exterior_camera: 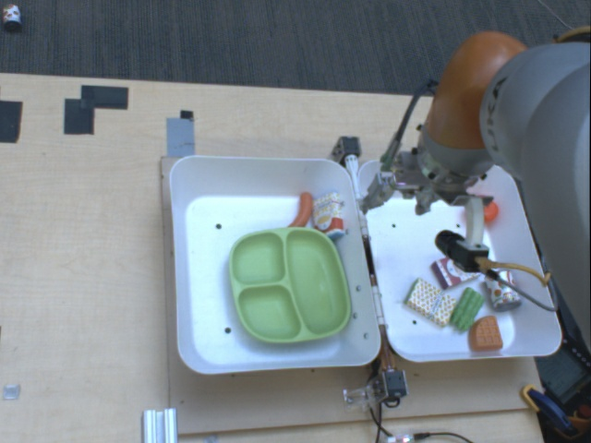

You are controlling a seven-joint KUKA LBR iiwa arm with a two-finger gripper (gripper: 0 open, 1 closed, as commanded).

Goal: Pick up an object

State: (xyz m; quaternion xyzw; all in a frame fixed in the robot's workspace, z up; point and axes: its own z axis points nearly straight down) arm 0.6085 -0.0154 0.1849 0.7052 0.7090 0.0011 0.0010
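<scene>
**Hand poised over the right bin, nothing seen in its grasp**

The hand (404, 190) is seen above the far left corner of the right bin (406, 243), close to the wall shared with the left bin (180, 275). Whether it is apart or together cannot be told, as it is hidden under the wrist. No object is seen held.

In the right bin, a checkered packet (430, 301), a green piece (464, 308) and a brown biscuit-like piece (486, 333) are clustered at the near side, well apart from the hand. A dark red packet (450, 270) and a crumpled silver wrapper (503, 293) lie just behind them. A small orange object (490, 212) is partly hidden by the arm.

In the left bin, a green divided plate (291, 284) is laid flat. An orange sausage shape (303, 209) and a small wrapped packet (329, 212) lie at its far edge. Both bins are borne by the pale desk (83, 247).
</scene>
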